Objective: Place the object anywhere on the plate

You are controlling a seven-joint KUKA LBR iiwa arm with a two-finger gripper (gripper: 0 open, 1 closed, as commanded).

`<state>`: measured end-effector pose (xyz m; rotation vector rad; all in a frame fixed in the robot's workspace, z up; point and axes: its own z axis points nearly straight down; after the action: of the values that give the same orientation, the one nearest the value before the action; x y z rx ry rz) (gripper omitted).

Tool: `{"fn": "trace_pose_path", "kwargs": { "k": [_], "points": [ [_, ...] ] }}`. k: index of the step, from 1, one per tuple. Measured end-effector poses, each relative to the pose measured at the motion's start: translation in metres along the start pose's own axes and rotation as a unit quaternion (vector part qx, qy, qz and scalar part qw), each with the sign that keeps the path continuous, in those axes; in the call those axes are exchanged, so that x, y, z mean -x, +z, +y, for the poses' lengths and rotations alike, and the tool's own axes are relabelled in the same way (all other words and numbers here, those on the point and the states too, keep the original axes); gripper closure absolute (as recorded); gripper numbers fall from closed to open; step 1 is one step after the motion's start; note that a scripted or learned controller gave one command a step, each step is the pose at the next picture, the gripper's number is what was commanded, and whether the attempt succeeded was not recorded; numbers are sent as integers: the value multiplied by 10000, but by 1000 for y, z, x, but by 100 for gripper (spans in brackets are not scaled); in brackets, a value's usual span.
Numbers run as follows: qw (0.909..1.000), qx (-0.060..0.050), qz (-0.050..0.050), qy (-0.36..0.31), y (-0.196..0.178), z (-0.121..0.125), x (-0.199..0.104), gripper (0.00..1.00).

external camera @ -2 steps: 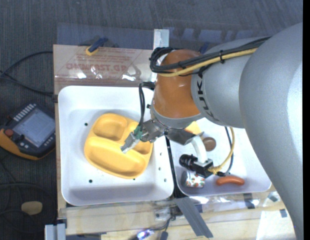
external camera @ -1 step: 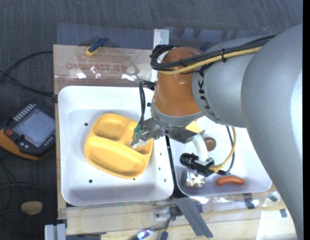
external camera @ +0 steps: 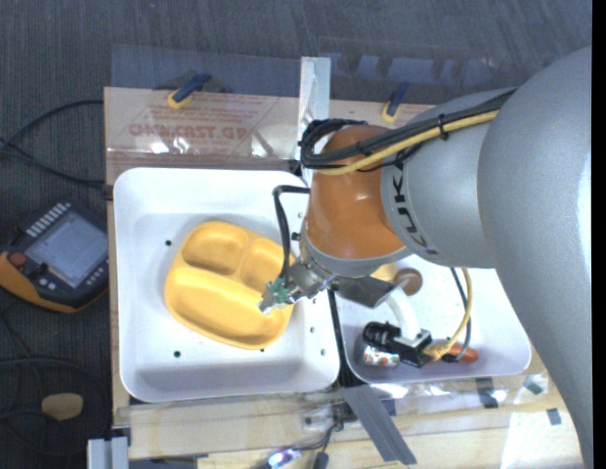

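Yellow plate (external camera: 217, 279) in left bin (external camera: 137, 262)

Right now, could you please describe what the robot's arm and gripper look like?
The arm is thick, rounded and grey, with dark lettering beside a glossy orange band near the wrist. A yellow cable and black cables run along it. The gripper is small and metallic, with green bits at its tip.

In left bin (external camera: 137, 360), yellow plate (external camera: 220, 281); hand (external camera: 277, 299) over plate's right edge; grey-orange arm (external camera: 518, 184) covers part of right bin (external camera: 508, 352).
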<state>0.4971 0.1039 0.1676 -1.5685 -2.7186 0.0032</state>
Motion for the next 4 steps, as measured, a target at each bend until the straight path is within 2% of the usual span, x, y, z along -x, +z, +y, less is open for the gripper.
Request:
{"fn": "trace_pose_path", "kwargs": {
  "k": [1, 2, 3, 4],
  "points": [
    [9985, 12, -19, 541, -84, 39, 38, 100],
    [9998, -1, -2, 211, -43, 54, -38, 100],
    [9998, 2, -1, 213, -43, 54, -38, 0],
    [9811, 3, -24, 1935, -112, 12, 2, 0]
  ]
}}
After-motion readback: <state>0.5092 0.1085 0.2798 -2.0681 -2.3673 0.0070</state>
